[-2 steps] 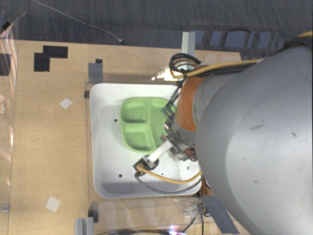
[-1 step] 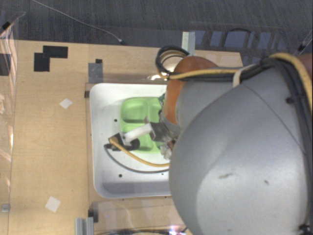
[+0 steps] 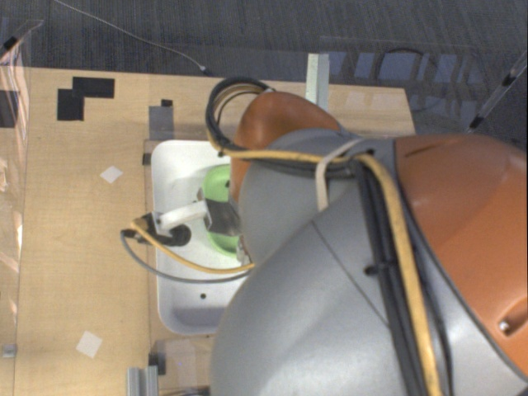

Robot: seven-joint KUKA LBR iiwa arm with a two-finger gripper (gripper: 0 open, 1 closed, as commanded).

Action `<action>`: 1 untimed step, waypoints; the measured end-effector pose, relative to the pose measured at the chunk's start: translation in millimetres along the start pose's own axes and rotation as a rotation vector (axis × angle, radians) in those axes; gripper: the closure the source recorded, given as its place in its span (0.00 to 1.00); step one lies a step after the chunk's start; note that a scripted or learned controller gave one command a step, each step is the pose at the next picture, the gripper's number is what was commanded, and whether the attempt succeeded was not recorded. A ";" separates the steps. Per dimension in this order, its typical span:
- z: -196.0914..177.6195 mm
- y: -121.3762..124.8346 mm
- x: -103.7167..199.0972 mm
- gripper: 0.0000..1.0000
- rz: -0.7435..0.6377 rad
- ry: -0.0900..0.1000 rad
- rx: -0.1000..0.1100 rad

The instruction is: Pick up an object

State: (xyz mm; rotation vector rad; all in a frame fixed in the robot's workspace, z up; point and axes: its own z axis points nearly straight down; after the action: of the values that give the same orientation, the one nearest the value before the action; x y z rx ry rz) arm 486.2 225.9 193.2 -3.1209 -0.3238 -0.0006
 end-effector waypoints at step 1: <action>-10.8 2.5 1.7 1.00 0.003 0.002 0.000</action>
State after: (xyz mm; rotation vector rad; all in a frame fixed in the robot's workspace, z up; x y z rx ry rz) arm 488.4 223.7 204.0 -3.1215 -0.3185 -0.0044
